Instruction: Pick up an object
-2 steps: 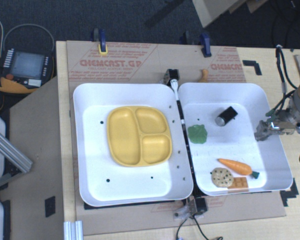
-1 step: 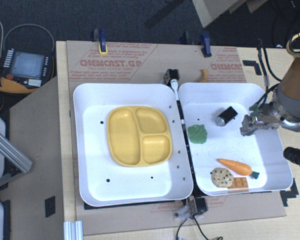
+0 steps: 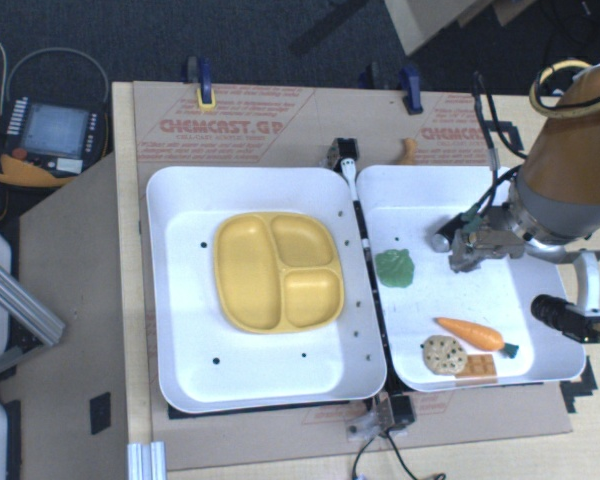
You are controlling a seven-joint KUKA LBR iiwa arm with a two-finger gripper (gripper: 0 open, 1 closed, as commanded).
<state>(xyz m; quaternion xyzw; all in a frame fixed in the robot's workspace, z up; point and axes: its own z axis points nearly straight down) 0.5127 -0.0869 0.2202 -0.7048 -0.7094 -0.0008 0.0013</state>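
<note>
Nearest the front edge of the tabletop (image 3: pixel 280 430), in the front part of the right bin (image 3: pixel 540 368), lie three small things close together: a round speckled cookie (image 3: pixel 441 354), a brown wafer (image 3: pixel 478 366) touching the cookie's right side, and an orange carrot (image 3: pixel 470 333) lying aslant just behind them, its dark stem end pointing toward the bin's right wall.

Further back, near the left wall of the right bin, sits a green leafy piece (image 3: pixel 394 268). In the left bin (image 3: pixel 180 298) a yellow divided tray (image 3: pixel 278 270) rests about mid-floor, with three compartments.

The tool (image 3: pixel 464 243) hangs over the middle of the right bin, reaching in from the tabletop's right edge under the grey and orange arm (image 3: pixel 570 168). Whether it is released or clenched cannot be told, since its tip is dark and tangled with cables. Nothing can be seen grasped in it. The green leafy piece lies near the tool, on its left and slightly toward the front; the carrot, cookie and wafer lie well toward the front of it, apart from it.

Along the far edge of the tabletop two blue clamps (image 3: pixel 205 80) grip the board.
</note>
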